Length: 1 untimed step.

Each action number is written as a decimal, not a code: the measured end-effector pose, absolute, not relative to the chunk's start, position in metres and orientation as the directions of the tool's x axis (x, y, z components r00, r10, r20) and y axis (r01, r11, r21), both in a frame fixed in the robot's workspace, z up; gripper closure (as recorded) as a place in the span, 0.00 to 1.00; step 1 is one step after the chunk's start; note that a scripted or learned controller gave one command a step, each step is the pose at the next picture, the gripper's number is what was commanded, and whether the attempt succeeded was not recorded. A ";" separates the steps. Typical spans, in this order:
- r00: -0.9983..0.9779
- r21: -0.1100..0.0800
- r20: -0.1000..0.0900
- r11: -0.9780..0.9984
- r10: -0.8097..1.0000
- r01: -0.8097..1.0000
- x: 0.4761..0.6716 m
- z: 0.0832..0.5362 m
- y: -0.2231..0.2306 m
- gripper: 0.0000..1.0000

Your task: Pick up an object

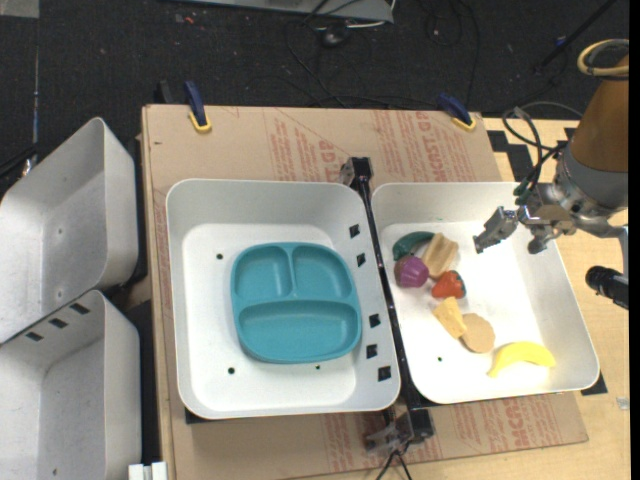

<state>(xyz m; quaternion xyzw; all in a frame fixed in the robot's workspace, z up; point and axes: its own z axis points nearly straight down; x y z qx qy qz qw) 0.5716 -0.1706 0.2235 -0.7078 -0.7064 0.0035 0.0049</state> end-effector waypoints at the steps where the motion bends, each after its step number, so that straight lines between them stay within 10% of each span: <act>1: -0.001 0.000 0.000 0.001 1.000 1.000 0.574 0.230 -0.170 0.00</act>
